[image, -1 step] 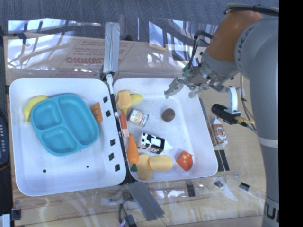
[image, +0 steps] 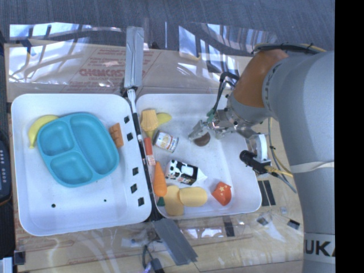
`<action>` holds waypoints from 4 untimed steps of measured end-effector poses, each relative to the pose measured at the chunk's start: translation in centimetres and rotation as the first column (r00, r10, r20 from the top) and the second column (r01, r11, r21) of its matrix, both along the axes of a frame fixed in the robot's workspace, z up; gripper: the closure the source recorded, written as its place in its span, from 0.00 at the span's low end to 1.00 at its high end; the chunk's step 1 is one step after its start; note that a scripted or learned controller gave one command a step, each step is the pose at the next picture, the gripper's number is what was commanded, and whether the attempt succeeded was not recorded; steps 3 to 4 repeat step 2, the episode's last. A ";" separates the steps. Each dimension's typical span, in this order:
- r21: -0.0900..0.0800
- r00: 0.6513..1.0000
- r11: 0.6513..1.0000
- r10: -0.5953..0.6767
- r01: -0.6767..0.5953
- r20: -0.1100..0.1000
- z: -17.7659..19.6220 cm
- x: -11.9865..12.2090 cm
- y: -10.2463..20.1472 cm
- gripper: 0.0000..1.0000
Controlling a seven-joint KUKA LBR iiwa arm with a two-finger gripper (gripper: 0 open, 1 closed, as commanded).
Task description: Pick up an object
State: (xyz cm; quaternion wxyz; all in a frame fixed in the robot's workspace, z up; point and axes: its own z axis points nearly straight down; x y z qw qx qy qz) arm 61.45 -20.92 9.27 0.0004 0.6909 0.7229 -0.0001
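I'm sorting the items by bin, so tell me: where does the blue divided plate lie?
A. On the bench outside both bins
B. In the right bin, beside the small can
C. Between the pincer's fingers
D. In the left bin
D: the blue divided plate rests flat in the left bin, with a yellow banana tucked at its far-left edge.
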 end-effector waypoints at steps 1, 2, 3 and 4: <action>0.000 1.000 1.000 0.004 -0.004 0.001 1.1 0.1 0.0 1.00; 0.000 0.993 0.993 -0.121 0.121 0.005 11.2 -0.3 5.6 1.00; 0.000 0.993 0.993 -0.121 0.121 0.005 11.2 -0.3 5.6 1.00; 0.000 0.993 0.993 -0.121 0.121 0.005 11.2 -0.3 5.6 1.00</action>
